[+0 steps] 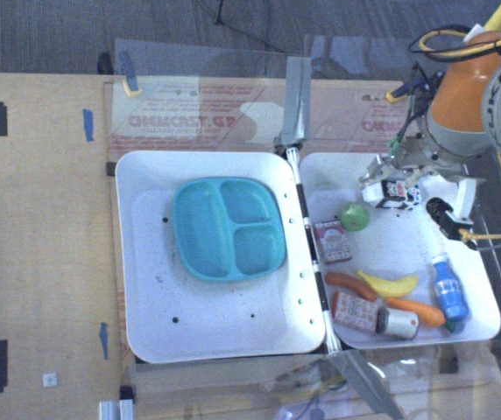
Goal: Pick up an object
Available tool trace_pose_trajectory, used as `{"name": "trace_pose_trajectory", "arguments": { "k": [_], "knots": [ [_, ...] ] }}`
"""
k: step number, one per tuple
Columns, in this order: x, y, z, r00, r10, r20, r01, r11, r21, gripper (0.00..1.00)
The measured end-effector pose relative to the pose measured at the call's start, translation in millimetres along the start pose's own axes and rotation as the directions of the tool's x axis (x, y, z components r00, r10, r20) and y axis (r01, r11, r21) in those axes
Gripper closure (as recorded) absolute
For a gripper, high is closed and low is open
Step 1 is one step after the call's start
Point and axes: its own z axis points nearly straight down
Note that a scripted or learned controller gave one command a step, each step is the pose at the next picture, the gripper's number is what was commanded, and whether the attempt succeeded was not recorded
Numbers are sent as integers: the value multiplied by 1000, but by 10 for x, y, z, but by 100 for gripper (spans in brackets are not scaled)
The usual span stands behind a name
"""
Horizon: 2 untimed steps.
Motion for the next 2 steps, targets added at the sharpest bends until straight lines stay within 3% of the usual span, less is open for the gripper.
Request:
{"name": "trace_pose_trajectory", "arguments": {
  "k": [1,2],
  "knots": [
    [-346,47,121,999,-41,-2,41,999,13,0],
    [-415,-135,142,995,-100,-1,100,995,3,0]
  ]
}}
